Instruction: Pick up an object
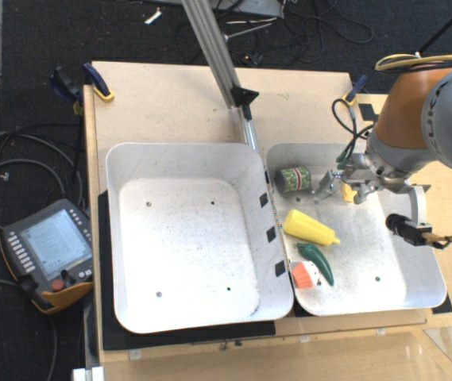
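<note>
1. The desk point(178, 105) carries two shallow white bins side by side. The left bin point(130, 213) takes up the desk's left and middle, and the right bin point(416, 288) sits against the desk's right edge. Every loose object lies in the right bin, which by my reading serves as the picking side.

2. Four things are candidates for the pick. A green can point(295, 179) lies on its side near the right bin's far-left corner. A yellow plastic piece point(310, 228) lies near the bin's left wall, about midway along it. A dark green pepper-like toy point(318, 261) lies just nearer the front, and a small orange-and-white block point(306, 275) touches it close to the front-left corner.

3. The arm point(424, 117) reaches in over the desk's right edge and holds the claw point(338, 183) low over the far part of the right bin, apparently positioned for a grasp there.

4. I cannot tell whether the claw is released or clenched. Nothing is visibly caught in it.

5. Relative to the claw, the green can is nearest, just beside it toward the bin's left wall. The yellow plastic piece lies a little further toward the front edge, and the pepper-like toy and block lie beyond that.
</note>
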Controlling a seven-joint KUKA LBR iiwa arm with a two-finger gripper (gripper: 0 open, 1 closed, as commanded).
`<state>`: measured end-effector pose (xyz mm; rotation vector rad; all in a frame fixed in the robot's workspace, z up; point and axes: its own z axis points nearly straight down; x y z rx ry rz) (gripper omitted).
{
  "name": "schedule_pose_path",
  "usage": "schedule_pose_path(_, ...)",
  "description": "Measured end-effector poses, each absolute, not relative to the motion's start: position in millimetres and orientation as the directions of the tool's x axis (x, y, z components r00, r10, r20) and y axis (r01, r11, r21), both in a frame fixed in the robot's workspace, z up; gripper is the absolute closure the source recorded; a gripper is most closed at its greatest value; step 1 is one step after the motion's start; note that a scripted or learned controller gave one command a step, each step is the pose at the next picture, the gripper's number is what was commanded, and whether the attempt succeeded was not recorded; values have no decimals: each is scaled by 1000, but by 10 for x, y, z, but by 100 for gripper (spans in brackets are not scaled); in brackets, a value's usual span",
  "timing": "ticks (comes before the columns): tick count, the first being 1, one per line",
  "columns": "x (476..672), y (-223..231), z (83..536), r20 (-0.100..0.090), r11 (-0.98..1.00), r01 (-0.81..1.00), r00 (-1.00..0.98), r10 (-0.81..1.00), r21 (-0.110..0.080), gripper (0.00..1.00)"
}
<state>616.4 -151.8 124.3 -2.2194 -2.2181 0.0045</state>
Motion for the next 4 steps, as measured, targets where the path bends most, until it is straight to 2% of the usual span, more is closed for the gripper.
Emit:
schedule_pose_path(1,6181,-1524,1386,-1,-1,1000,1,1000,2,100)
schedule_pose_path(2,6274,-1596,1917,-2,1,1000,-1,1000,7,100)
schedule_pose_path(3,6283,-1597,2156,-1,2,1000,-2,1000,4,100)
schedule_pose_path(4,6154,-1133,2276,1,7,1000,-7,1000,0,100)
